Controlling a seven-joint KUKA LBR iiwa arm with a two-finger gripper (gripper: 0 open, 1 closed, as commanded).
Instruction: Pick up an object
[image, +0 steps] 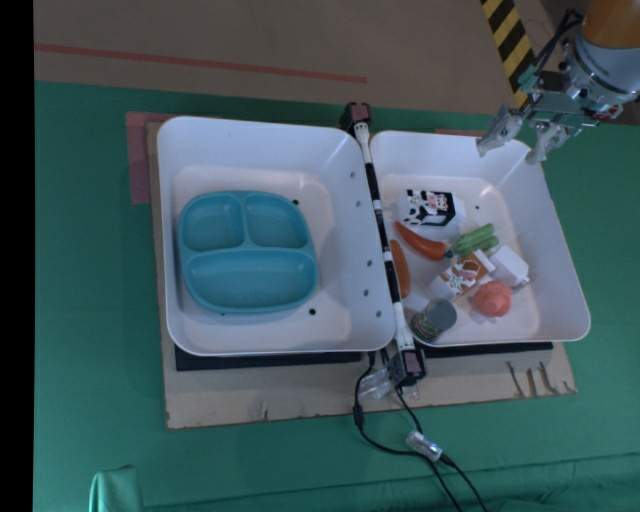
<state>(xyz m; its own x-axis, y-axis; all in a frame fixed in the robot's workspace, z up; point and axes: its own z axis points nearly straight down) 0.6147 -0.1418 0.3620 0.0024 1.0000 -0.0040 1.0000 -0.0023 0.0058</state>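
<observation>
My gripper (518, 138) hangs above the far right corner of the right bin (560, 262), open, with nothing between its two fingers. Below it in that bin lie a small cow-print milk carton (429, 208), an orange carrot (421, 243), a green vegetable (474, 240), a white and orange carton (467, 274), a white block (510, 264), a pink round fruit (492, 298), a dark tin can (434, 319) and an orange sausage-like piece (400, 267) by the left wall.
The left bin (200, 150) holds a teal divided plate (246, 251). A rod with markers (381, 240) runs between the bins. Cables (420, 445) trail off the front edge onto the green cloth. Yellow-black hazard tape (508, 30) lies at the back right.
</observation>
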